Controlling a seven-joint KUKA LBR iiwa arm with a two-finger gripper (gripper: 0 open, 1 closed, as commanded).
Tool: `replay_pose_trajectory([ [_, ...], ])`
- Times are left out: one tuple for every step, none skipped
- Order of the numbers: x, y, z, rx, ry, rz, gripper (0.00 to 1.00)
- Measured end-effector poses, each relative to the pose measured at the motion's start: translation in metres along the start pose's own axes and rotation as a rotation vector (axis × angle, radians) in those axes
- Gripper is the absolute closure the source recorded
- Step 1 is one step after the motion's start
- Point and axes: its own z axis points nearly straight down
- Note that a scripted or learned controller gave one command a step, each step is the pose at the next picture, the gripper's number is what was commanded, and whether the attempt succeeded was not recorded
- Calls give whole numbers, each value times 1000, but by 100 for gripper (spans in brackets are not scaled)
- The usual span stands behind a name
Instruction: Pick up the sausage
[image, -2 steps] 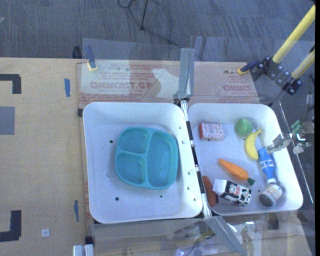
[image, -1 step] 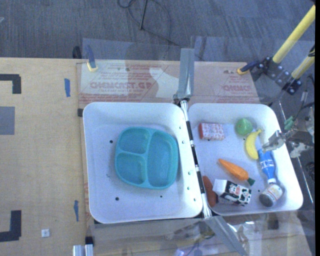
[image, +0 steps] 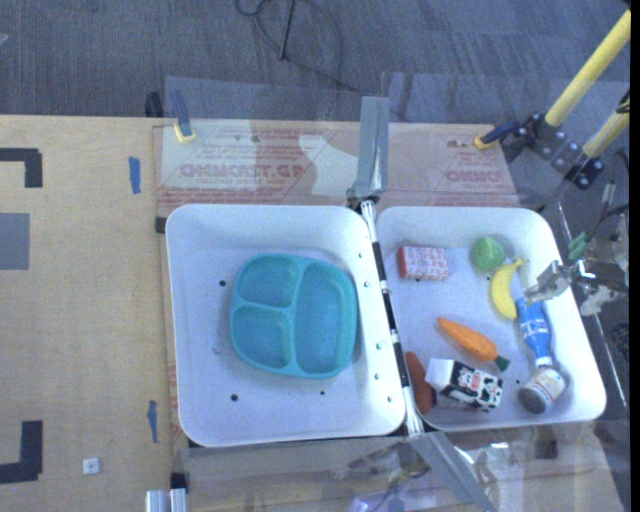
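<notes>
Sausage (image: 418, 382) lies well apart from gripper (image: 556, 277)

The gripper (image: 556, 281) shows at about three o'clock in the camera view, reaching in from the right edge. Its metal tip points toward nine o'clock. The parts behind it are too cluttered to make out.

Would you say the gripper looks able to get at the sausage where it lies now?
Probably, but it looks awkward: the sausage lies against the right bin's left wall, with the milk carton close on its other side. The gripper sits across the bin.
</notes>
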Motion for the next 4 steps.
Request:
replay_pose_trajectory([
  [78,-45,16,2,0,118,0],
  [151,-24,-38,0,-1,176,0],
  [287,-25,-99,-1,-2,174,0],
  [281,-82,31,2,-2,233,0],
])
